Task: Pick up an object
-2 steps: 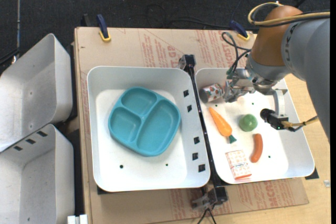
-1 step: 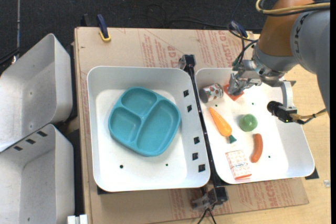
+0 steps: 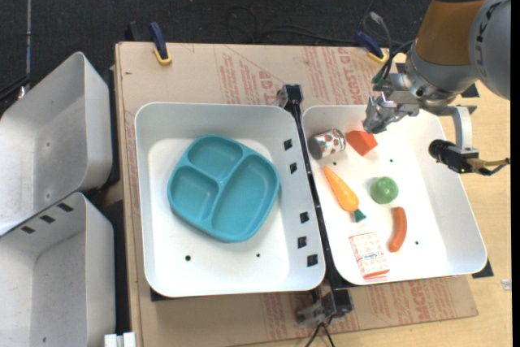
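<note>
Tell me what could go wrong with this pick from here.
The end effector hangs just above the orange block, which sits close to the can. Coming down, it may nudge the can or clip the block's edge and push it away. The block also lies near the bin's back wall, leaving little room on that side.

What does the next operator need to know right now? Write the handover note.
Gripper: hovers over the far end of the right bin, just above the orange block; nothing visible between its fingers.
Right bin also holds: silver can, carrot, green ball, sausage, small carton.
Left bin: teal divided plate.
Done: nothing lifted.
Left: grasp and lift one object; the orange block looks nearest.
</note>
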`<state>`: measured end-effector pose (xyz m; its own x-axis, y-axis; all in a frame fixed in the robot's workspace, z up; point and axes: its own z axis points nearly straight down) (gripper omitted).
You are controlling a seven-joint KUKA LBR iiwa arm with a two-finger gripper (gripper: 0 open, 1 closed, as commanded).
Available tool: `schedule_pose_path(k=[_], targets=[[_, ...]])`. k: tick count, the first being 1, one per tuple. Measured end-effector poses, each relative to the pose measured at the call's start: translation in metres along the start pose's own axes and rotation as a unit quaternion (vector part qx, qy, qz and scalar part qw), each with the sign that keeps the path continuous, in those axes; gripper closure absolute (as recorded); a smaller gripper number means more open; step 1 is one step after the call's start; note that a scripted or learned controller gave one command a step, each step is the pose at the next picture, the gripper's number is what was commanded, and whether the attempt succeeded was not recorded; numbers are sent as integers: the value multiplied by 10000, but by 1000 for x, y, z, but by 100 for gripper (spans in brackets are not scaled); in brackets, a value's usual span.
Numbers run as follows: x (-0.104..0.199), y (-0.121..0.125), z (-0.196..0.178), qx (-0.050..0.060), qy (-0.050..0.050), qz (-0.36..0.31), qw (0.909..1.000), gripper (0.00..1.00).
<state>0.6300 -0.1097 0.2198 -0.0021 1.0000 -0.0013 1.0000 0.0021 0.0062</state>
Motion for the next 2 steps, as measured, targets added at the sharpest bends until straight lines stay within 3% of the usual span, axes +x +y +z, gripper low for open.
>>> schedule_pose_path(k=[1, 2], targets=[[52, -2, 6, 37, 13, -25, 10000, 100], [100, 14, 1, 12, 12, -31, 10000, 100]])
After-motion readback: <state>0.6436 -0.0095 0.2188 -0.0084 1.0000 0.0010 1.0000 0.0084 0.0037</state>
